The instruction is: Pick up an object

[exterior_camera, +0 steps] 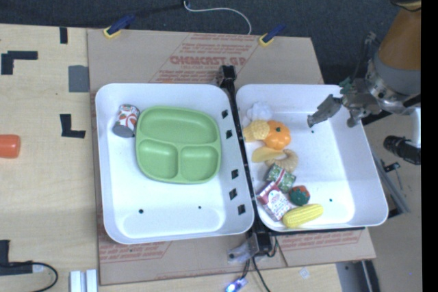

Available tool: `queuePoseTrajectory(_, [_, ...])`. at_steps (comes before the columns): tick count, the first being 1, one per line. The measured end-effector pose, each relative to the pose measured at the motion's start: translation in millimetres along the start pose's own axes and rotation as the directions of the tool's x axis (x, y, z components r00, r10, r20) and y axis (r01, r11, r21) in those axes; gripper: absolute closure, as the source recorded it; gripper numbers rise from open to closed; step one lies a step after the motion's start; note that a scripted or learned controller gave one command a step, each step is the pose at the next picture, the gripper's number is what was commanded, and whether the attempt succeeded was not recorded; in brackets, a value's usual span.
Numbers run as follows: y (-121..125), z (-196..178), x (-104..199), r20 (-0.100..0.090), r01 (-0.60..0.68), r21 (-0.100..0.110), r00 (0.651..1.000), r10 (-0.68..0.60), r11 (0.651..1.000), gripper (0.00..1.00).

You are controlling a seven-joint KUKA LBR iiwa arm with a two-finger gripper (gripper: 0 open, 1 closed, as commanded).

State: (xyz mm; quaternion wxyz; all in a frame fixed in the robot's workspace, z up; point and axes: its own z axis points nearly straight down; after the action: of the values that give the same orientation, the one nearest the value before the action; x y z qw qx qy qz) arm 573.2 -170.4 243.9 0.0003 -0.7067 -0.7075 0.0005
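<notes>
My claw hovers over the right shallow white bin, its fingers spread apart and holding nothing.
I see the round orange toy fruit lying near that bin's left wall, among other toy food.

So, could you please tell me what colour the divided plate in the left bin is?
Light green; the divided plate shows best in the camera view.

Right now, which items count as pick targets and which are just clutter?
Pick targets, right bin:
orange
corn cob
banana
red-green packets
The tool hovers above this bin's far right side.

Lying about:
green divided plate
small can beside the plate
orange block on the bench
</notes>
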Motion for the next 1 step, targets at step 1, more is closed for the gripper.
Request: queuePoseTrajectory(1, [14.6,165.4,35.2,-0.001,0.001,-0.002,1.000,-0.001,1.000,0.00])
